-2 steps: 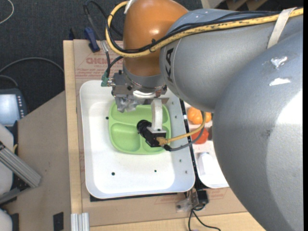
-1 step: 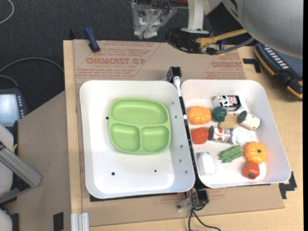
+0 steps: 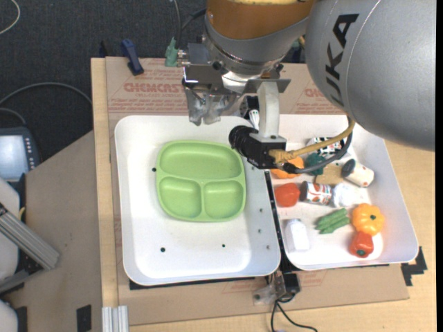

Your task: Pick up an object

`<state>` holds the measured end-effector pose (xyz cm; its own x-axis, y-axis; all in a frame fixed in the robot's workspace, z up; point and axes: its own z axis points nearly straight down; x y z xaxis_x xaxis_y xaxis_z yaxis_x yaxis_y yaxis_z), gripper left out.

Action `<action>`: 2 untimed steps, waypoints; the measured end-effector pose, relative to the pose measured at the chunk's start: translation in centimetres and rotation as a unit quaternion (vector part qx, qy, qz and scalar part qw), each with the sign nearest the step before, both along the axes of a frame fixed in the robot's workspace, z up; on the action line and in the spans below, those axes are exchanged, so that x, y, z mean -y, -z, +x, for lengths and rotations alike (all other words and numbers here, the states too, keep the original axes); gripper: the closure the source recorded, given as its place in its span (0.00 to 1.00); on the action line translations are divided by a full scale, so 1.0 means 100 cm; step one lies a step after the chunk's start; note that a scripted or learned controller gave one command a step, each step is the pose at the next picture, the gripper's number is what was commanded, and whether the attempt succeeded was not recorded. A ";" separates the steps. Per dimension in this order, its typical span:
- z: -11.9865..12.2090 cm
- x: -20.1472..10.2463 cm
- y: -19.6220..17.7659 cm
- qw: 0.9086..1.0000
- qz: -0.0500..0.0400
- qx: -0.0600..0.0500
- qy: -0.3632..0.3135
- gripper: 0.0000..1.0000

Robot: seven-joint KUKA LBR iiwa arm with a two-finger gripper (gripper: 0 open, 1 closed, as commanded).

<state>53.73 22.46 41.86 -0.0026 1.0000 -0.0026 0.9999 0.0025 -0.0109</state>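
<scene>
My gripper (image 3: 206, 107) hangs over the far rim of the left bin (image 3: 135, 206), just beyond the green divided plate (image 3: 201, 180) that lies in that bin. Nothing shows in its grasp. The right bin (image 3: 398, 220) holds several small things: a red round piece (image 3: 287, 194), a small labelled bottle (image 3: 325, 194), a green bean pod (image 3: 333, 220), an orange pepper (image 3: 367, 217), a red pepper (image 3: 361, 244), a white block (image 3: 299, 236) and a white and black piece (image 3: 360, 173). All of them lie to the right of the gripper.
The big grey arm (image 3: 374, 54) with its orange band covers the far right corner and part of the right bin. An orange piece (image 3: 282, 173) and a striped black and white thing (image 3: 320, 145) lie near the divider. A blue clip (image 3: 131, 57) sits on the board behind the bins.
</scene>
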 end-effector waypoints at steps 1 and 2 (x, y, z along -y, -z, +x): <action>-0.061 0.000 0.019 1.000 0.001 0.002 0.000 1.00; -0.020 0.001 0.158 1.000 -0.002 -0.001 0.003 1.00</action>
